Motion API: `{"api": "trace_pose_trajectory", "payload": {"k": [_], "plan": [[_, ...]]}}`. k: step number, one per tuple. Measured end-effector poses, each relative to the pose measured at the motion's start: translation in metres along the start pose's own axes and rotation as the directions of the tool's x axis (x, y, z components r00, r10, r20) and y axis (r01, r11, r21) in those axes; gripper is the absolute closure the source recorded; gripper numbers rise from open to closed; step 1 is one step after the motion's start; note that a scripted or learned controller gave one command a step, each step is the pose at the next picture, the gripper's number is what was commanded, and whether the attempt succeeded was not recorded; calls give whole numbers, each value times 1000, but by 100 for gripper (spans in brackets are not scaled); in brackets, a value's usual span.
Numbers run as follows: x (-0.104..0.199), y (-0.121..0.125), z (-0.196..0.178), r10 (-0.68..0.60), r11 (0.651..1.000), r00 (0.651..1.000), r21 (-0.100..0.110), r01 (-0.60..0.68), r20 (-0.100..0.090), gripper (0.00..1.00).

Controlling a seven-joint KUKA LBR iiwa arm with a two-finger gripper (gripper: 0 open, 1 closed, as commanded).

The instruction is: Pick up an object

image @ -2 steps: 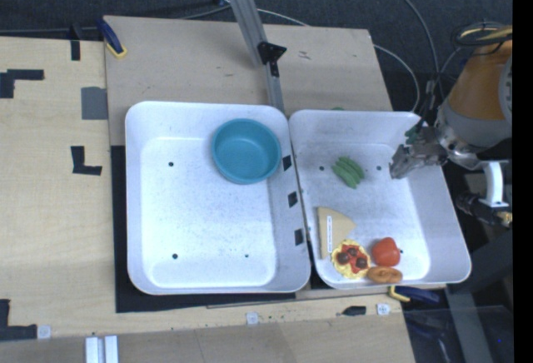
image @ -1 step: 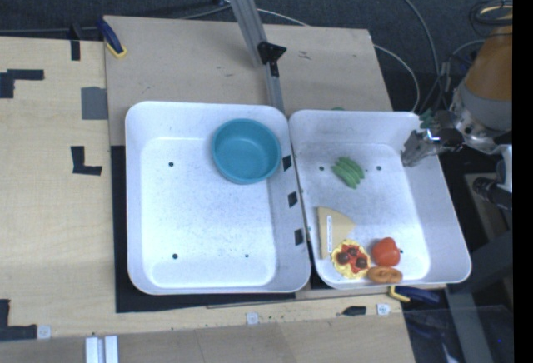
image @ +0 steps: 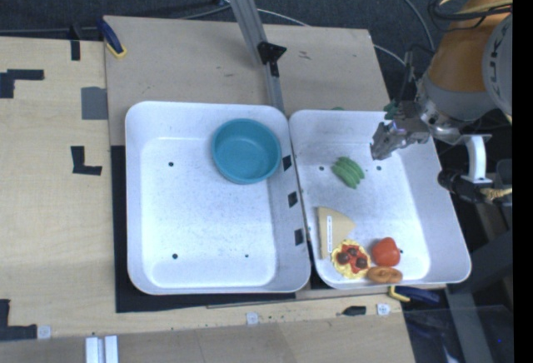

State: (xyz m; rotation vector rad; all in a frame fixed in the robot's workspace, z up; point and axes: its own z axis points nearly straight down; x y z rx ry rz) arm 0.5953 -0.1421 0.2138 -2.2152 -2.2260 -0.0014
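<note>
Right bin [image: 433,220], near end: orange piece [image: 384,275], red tomato [image: 385,251], pizza slice [image: 337,243] clustered together. Further back, green vegetable [image: 349,171] lies alone mid-bin. Gripper [image: 385,143] hovers just beside it, up-right, holding nothing; open or closed, cannot tell. Left bin [image: 158,211]: 1 blue bowl [image: 246,151] at far side.

Even, soft overhead light is falling on a slightly grainy, low-resolution picture.
The white bins [image: 208,270] are showing bright without blowing out, while the dark floor at the top is sinking into murk. The blue bowl [image: 246,151] is casting only a faint shadow. Small toys in the right bin [image: 441,228] are smearing into colour blobs, and the arm [image: 475,62] is looking soft at the edge.
</note>
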Motion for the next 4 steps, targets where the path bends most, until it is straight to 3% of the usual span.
{"api": "trace_pose_trajectory", "payload": {"k": [4], "plan": [[192, 70, 6, 1, 1000, 1000, 1, -1, 1, 100]]}}
